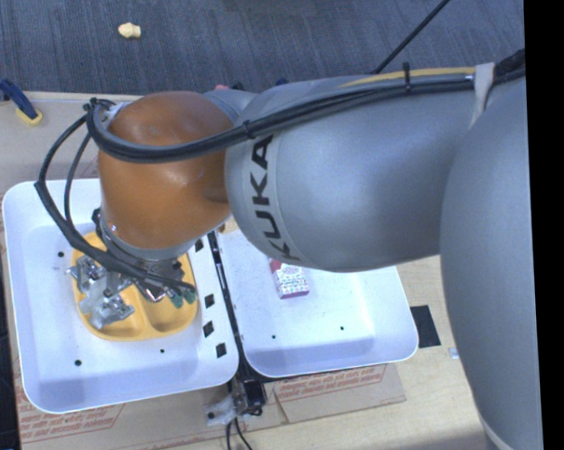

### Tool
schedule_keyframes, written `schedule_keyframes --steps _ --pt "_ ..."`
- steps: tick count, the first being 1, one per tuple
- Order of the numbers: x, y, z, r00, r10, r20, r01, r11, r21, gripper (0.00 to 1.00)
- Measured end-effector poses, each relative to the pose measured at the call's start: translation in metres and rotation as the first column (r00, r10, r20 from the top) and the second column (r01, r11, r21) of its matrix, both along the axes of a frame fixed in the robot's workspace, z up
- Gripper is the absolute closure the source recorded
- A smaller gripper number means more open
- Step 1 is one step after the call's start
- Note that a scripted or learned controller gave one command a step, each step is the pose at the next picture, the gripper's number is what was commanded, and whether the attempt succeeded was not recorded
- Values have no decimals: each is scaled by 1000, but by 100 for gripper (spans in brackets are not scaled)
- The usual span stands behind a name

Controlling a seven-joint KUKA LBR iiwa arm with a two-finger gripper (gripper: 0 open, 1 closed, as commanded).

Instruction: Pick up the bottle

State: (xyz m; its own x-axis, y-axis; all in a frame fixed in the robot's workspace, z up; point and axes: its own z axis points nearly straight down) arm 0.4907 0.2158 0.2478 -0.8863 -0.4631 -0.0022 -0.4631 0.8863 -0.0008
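Arm [354, 170] reaches in from the right and hangs over the left bin [46, 370]. Gripper [112, 292] is down on a yellow thing, probably the bottle [151, 318], lying mid-bin. Can't tell how the gripper is set. A small pink packet [292, 281] lies in the right bin [362, 346].

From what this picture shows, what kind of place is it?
Probably a robotics lab set up for picking tests: a KUKA arm reaches over two white bins on a bench, with dark carpet behind.
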Motion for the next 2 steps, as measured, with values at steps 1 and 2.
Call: schedule_keyframes --steps 1,2 --pt "-8 -64 -92 1000 -15 -5 15 1000 -2 100" --pt "8 -89 19 957 291 0 -291 957 -1 100"
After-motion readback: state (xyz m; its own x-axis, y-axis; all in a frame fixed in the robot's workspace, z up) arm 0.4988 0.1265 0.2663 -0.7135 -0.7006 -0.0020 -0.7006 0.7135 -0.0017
